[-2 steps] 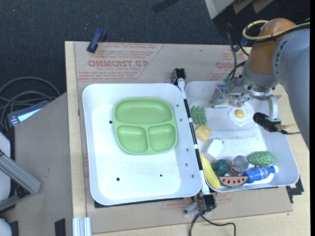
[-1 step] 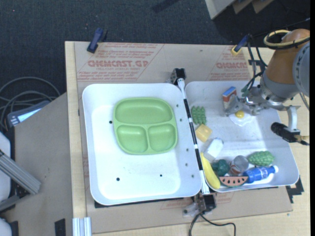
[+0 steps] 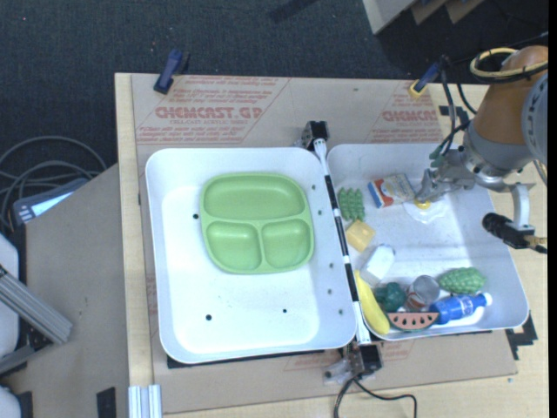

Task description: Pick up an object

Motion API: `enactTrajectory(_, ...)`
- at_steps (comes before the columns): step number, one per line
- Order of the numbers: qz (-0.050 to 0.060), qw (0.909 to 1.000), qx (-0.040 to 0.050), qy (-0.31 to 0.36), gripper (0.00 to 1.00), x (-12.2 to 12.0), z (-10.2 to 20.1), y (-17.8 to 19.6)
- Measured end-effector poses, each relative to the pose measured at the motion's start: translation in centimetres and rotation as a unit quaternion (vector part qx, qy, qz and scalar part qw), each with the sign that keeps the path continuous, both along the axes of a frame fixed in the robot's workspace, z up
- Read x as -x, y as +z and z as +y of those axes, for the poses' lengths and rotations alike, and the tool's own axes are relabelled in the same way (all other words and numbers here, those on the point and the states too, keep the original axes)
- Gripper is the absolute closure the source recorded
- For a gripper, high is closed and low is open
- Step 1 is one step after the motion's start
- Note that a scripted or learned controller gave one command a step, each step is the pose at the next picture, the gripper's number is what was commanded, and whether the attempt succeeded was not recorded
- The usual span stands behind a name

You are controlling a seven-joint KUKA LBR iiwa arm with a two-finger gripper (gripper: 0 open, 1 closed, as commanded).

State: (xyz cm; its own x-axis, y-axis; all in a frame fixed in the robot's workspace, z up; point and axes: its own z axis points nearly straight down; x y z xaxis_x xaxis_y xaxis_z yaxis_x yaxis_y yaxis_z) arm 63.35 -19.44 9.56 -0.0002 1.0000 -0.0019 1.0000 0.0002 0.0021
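Target obj looks like the small yellow piece [image 3: 422, 204] at the far side of the right bin [image 3: 513, 273], directly under the gripper [image 3: 428, 197], w/ a red-blue-white packet [image 3: 385, 191] just left of it. Prob light, hard plastic, a bit slick; best taken across its narrow sides. Whether the claw is apart or together, can't tell from this angle. Toy clutter sits along the near edge: watermelon slice [image 3: 411, 320], blue bottle [image 3: 456, 306], banana [image 3: 372, 307]. Left bin [image 3: 165, 259] carries a green divided plate [image 3: 257, 222].

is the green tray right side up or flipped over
Right side up. The green tray lies flat in the left bin with its three hollow compartments facing the camera, one wide one above two smaller ones.
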Motion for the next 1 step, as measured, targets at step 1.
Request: enactTrajectory(1,0.002,1.0,-0.0016,0.0,1.0,2.89,5.09,1.88)
